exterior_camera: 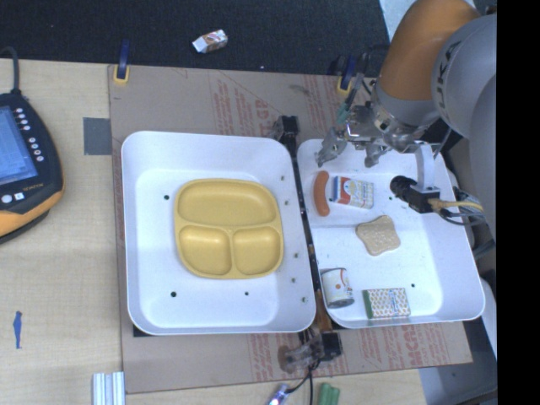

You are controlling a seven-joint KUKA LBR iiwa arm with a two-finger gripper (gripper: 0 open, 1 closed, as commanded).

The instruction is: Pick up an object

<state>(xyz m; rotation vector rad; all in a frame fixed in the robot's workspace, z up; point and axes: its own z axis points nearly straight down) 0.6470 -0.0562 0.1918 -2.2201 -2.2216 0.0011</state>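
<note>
The pincer point(359, 144) hung open and empty over the right bin's point(439, 298) far corner, just above the sausage point(321, 193) and the small carton point(350, 192). These two lay touching, so I judged a descent might catch both or knock one aside.

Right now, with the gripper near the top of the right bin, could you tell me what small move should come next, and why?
Probably ease the gripper down and slightly left toward the hot dog: it hovers just above that end of the right bin, nothing shows between its fingers, and the hot dog lies nearest.
</note>
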